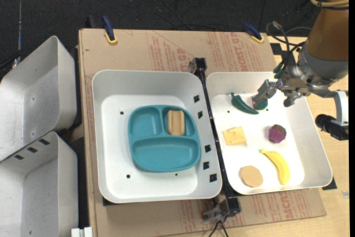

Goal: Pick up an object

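The right bin (pixel 316 136) holds several toy foods. A dark green curved piece (pixel 244 104) lies near its back left, a yellow cheese square (pixel 234 136) in the middle left, and a purple round item (pixel 277 133) to the right of the cheese. A banana (pixel 277 165) and a round tan cookie (pixel 252 176) lie near the front. My gripper (pixel 275 98) hangs over the back of this bin, open, with nothing between its fingers. Its left finger (pixel 260 99) stands just right of the green piece.
The left bin (pixel 111 119) holds a teal divided tray (pixel 161 150) with a tan bread-like piece (pixel 176 122) in its upper right compartment. Black clips line the divider between the bins. Two white bins (pixel 39 91) sit off the bench at the far left.
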{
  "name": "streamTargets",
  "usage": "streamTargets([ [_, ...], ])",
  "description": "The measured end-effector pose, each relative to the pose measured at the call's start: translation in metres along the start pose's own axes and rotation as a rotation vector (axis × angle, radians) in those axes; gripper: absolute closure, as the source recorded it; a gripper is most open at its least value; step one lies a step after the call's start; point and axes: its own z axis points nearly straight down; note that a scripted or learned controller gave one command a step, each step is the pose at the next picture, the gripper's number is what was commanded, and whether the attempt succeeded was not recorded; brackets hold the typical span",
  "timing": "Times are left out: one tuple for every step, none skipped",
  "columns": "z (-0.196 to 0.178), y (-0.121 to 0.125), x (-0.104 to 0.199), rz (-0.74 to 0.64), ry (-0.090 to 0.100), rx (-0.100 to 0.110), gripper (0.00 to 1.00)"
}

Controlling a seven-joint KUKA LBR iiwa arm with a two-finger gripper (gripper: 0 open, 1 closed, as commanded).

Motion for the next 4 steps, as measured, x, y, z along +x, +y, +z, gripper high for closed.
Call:
streamTargets([
  [0.0,0.0,0.0,0.0,0.0,0.0,0.0],
  [0.053,0.003,0.01,-0.001,0.001,0.004,0.0],
  [0.118,0.001,0.012,0.003,0.001,0.006,0.0],
  [0.171,0.001,0.013,0.003,0.002,0.003,0.0],
])
